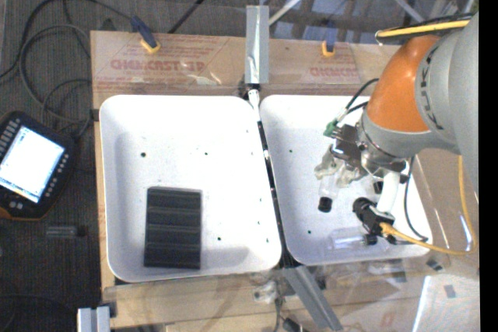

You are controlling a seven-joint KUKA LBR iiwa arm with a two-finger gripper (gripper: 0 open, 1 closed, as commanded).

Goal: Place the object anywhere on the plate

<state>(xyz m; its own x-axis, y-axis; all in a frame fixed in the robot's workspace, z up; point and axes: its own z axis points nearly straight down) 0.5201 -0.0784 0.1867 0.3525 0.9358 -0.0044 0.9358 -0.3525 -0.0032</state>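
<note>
While the arm (436,89) is reaching in over the right bin (299,221), the left bin (187,128) is leaving open floor around a black ribbed slab (173,228) near its front wall. The gripper (334,181) is hanging mid-bin, its opening impossible to judge. A clear object (346,239) is lying near it, faint against the white.

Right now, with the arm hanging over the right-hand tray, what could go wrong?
1. The clear object near the right bin's front wall is hard to make out against the white floor, so the pincer might miss it.
2. The dark ridged plate lies in the left bin; carrying anything over means crossing the walls between the bins, where it could slip or snag.
3. The yellow cable trailing near the object could catch.
</note>
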